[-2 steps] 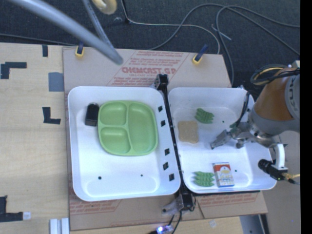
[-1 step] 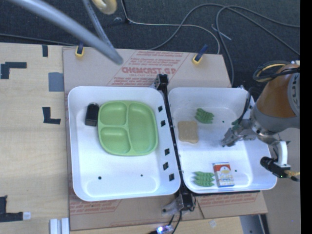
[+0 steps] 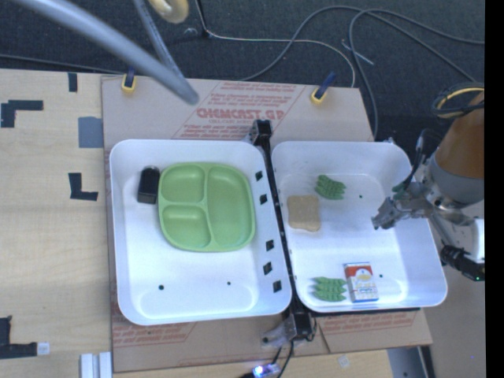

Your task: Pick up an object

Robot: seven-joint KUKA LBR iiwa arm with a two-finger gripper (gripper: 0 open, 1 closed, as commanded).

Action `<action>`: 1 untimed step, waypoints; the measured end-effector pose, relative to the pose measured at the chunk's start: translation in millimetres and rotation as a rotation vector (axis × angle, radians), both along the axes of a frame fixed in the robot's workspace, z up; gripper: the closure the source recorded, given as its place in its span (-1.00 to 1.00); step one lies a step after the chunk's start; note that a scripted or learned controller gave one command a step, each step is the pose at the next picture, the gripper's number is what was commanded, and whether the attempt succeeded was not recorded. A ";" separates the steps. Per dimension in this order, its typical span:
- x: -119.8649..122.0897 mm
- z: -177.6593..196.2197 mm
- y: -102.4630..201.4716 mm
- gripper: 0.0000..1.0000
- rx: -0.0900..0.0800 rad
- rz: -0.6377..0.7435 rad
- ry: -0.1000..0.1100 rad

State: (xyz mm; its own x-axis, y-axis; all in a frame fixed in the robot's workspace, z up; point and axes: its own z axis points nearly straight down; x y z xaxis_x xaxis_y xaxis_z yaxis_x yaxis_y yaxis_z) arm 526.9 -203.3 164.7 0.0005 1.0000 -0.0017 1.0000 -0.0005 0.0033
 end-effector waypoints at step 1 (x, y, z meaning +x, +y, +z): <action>-6.8 46.1 0.4 1.00 0.000 0.001 0.000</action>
State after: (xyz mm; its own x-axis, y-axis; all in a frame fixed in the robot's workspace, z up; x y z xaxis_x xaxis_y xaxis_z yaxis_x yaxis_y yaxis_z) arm 520.1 -202.9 210.8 -0.0008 1.0000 -0.0016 1.0000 0.0008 0.0035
